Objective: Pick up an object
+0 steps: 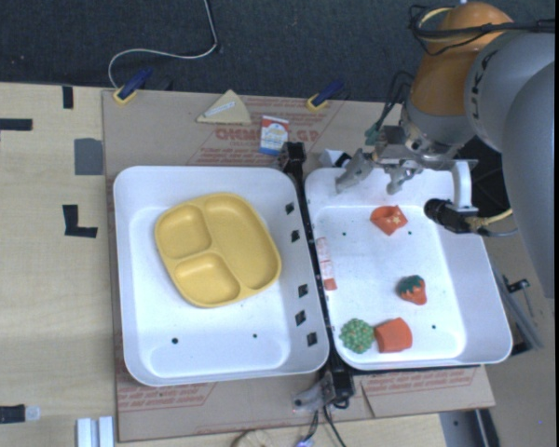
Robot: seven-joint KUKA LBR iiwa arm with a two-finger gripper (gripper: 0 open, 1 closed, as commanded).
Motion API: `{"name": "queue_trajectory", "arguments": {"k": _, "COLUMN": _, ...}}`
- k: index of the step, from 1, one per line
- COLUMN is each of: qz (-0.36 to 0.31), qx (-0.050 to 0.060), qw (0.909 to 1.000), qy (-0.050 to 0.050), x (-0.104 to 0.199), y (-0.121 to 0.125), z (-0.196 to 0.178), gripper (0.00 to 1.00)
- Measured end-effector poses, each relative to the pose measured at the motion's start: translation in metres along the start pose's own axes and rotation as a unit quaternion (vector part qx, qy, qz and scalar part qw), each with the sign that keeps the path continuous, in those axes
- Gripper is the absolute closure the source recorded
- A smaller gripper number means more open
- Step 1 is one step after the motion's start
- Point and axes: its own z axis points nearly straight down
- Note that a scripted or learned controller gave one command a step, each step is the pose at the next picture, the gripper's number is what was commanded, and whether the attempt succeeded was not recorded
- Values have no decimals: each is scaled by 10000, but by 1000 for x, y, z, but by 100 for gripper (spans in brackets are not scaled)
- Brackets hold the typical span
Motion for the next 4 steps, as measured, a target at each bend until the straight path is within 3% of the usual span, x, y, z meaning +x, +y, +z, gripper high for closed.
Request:
{"name": "queue_trajectory", "arguments": {"k": 1, "qz": 12, "qx": 17, "qw": 10000, "qy": -8, "x": -64, "y": 12, "z": 72, "gripper": 0}}
{"name": "queue_trajectory", "arguments": {"k": 2, "qz": 0, "qx": -18, "qw": 10000, "qy": -8, "x": -78, "y": 7, "z": 106, "gripper": 0}}
{"name": "queue_trajectory", "arguments": {"k": 3, "qz": -7, "qx": -33, "qw": 10000, "qy": -21, "x": -78, "y": 8, "z": 96, "gripper": 100}}
{"name": "queue_trajectory", "arguments": {"k": 4, "qz": 5, "qx": -41, "qw": 10000, "qy": -14, "x": -48, "y": -34, "z": 105, "gripper": 100}}
